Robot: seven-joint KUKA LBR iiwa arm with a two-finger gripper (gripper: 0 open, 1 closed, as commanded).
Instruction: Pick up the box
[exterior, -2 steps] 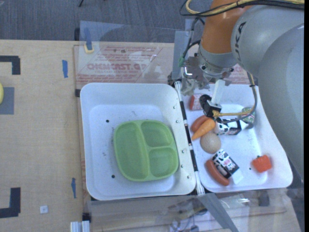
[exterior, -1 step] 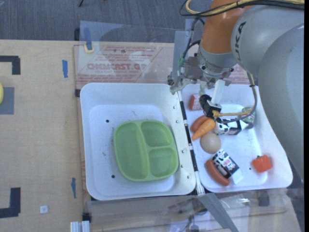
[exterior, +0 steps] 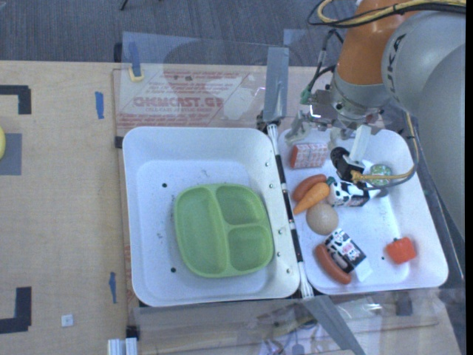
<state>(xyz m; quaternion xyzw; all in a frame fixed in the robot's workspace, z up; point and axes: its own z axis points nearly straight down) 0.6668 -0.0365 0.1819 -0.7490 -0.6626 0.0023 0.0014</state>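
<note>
Sausage (exterior: 330, 265) front | carrot (exterior: 311, 197) crowds box (exterior: 308, 154) | gripper (exterior: 330, 128) jaws: cannot tell

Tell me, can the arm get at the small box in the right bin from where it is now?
Probably yes. The box lies near the right bin's far left corner with its top uncovered, and the gripper hangs just beside it; the carrot lies clear of it.

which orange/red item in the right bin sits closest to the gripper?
The small reddish rectangular box, at the bin's far left corner just below the gripper; the carrots, sausage and orange block lie nearer the camera.
</note>
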